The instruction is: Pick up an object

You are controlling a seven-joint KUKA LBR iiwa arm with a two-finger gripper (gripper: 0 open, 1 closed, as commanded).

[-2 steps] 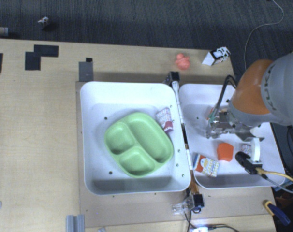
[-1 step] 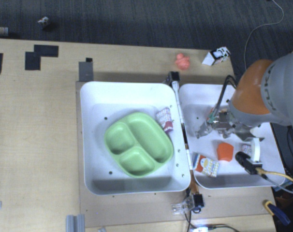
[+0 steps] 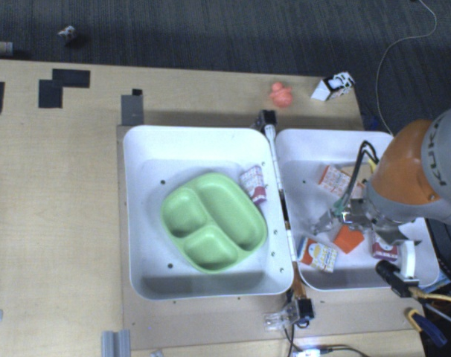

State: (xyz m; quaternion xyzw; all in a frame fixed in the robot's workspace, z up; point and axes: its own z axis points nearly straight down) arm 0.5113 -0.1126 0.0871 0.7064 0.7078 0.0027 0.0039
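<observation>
The bench (image 3: 54, 199) carried two shallow white bins side by side. The left bin (image 3: 147, 162) held a green three-compartment tray (image 3: 213, 219), lying diagonally, with a small red-and-white packet (image 3: 253, 184) touching its upper right edge. The arm (image 3: 423, 173), grey with an orange band, reached over the right bin (image 3: 304, 151) from the right. The gripper (image 3: 350, 218) hung low over that bin's middle.

Whether its fingers were open or shut could not be told; dark linkage masked them, and nothing could be confirmed between them.

Items in the right bin, in descending size: an orange-and-white carton (image 3: 318, 255) at the near left corner, a printed packet (image 3: 335, 179) towards the far side, an orange block (image 3: 349, 239), and a red-and-white packet (image 3: 384, 251) near the right wall.

The governing relation: the orange block lay just beside the gripper, immediately on its near side, partly under it. Its long axis could not be determined. In my judgement it was the nearest candidate, needing only a small shift towards the near wall before a descent.

A pink ball (image 3: 281, 94) rested on the bench beyond the bins.
</observation>
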